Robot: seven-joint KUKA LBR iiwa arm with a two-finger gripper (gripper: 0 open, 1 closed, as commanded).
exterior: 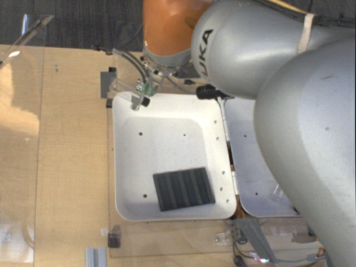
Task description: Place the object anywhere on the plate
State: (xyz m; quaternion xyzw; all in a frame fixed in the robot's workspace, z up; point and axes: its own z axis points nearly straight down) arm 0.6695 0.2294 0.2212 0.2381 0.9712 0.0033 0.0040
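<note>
Overhead, my gripper hangs at the far-left corner of the left bin; whether it is spread or pressed together I cannot tell. Toward the camera, at the bin's near edge, lies the dark ribbed plate, long axis running left-right.

I see a light wooden bench. Two white bins sit on it. The left bin has the right bin touching its side. A small dark block lies just below the left bin.
</note>
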